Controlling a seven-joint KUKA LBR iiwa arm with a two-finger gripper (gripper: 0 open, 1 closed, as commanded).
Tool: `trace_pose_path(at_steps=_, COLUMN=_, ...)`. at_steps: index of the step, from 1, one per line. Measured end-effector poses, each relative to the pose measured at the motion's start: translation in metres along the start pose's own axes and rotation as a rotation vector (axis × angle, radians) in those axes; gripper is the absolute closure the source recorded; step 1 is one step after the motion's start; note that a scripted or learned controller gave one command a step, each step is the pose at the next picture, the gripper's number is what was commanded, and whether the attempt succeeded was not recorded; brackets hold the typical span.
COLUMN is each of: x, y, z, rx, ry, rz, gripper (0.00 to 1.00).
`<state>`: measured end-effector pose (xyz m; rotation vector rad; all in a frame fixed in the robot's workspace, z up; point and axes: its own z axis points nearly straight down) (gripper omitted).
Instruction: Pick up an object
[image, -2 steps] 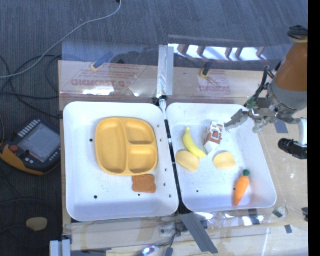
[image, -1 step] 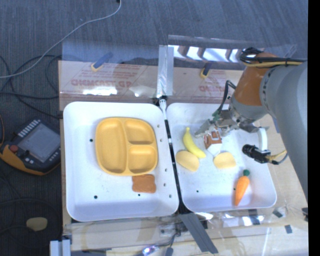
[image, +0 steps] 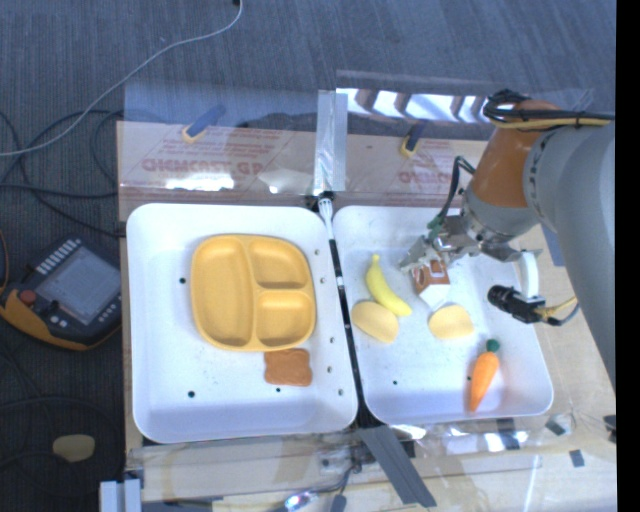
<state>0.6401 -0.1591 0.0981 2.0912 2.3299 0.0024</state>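
Two shallow white bins sit side by side on the desk (image: 150, 160), their inner rims touching along a narrow seam down the middle. In the right bin (image: 520, 395) the gripper (image: 432, 262) hangs low over the upper middle of the floor, just above a small brown-and-white block (image: 432, 279) that lies right beneath it; whether the fingers are apart, together or clamped on the block cannot be told, because the metal parts overlap the block from this slanted angle. Just left of the block lies a smooth, curved yellow banana (image: 384, 286), its lower end touching a rounded pale-yellow lump (image: 375, 321) close to the bin's left wall. Another pale-yellow, potato-like piece (image: 451, 322) rests just below the block, apart from it. An orange carrot (image: 483, 376) with a green top lies toward the lower right corner, well apart from the rest, with bare white floor around it and along the bottom rim. The grey arm (image: 580, 220) with its orange band covers the upper right corner of this bin. The left bin (image: 150, 400) holds a glossy yellow three-compartment tray (image: 252, 292), rounded at the corners, and a flat, toast-like brown piece (image: 288, 368) touching the tray's lower edge; wide open floor runs along this bin's left and bottom walls.
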Motion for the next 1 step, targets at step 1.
trace_pose_path(at_steps=1, x=0.0442, y=0.0017, z=-0.0897, rx=0.010, ry=0.006, rz=0.047, gripper=1.00)
